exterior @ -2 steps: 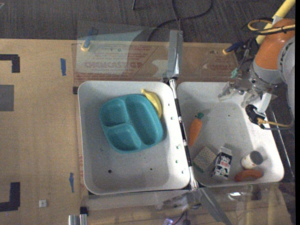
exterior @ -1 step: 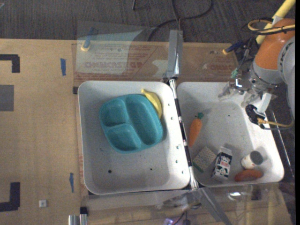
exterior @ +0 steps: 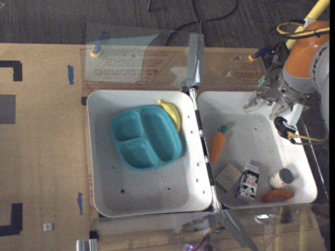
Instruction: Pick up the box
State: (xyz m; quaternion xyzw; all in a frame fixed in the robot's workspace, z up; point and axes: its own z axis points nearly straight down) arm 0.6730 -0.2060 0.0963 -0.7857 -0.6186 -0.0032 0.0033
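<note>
Nearest me, along the front edge of the right bin, I see the box, a small milk carton with black-and-white markings, standing between a tan sponge-like square and a reddish sausage-shaped toy; a small white cup sits just behind that toy; a toy carrot lies by the divider; the left bin holds a teal divided plate with a banana touching its far edge; farthest, the gripper hangs over the right bin's far corner, well apart from the box; I cannot tell how it is set.
</note>
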